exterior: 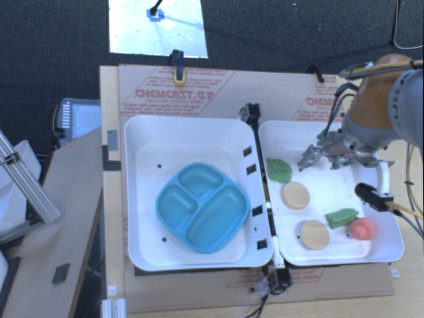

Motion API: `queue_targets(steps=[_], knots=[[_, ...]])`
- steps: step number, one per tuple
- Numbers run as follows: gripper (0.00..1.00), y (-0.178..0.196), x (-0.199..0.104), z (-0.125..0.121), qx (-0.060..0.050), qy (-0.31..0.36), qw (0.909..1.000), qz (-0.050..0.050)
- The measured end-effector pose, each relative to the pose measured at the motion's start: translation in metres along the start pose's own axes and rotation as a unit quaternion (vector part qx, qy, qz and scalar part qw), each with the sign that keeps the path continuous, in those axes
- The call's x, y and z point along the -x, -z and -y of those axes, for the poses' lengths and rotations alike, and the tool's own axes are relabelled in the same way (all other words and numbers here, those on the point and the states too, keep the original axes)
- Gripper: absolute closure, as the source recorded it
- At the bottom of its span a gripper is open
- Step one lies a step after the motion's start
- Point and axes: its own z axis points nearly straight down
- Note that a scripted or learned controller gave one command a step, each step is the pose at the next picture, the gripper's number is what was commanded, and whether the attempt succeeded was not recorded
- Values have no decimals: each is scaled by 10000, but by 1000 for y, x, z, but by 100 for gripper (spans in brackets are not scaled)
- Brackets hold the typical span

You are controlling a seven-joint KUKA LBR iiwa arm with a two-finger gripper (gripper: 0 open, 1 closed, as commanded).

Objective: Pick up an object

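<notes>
Gripper (324, 158) upper right of frame, over right bin (391, 247), jaws apart, holding nothing. Green leaf-shaped piece (279, 170) just left of it. Blue divided plate (202, 207) in left bin (142, 177).

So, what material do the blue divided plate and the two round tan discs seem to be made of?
The blue divided plate looks like moulded plastic: even colour, rounded compartment walls, a soft sheen. The tan discs look matte and smooth, probably plastic or foam toy food; the view is too coarse to tell which.
</notes>
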Motion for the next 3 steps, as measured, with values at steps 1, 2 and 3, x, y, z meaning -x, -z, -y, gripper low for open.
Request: queue_targets(steps=[1, 2, 3], knots=[[100, 13, 0, -1, 25, 3, 10000, 4], [100, 78, -2, -2, 42, 15, 10000, 6], [100, 135, 8, -6, 38, 17, 10000, 9]])
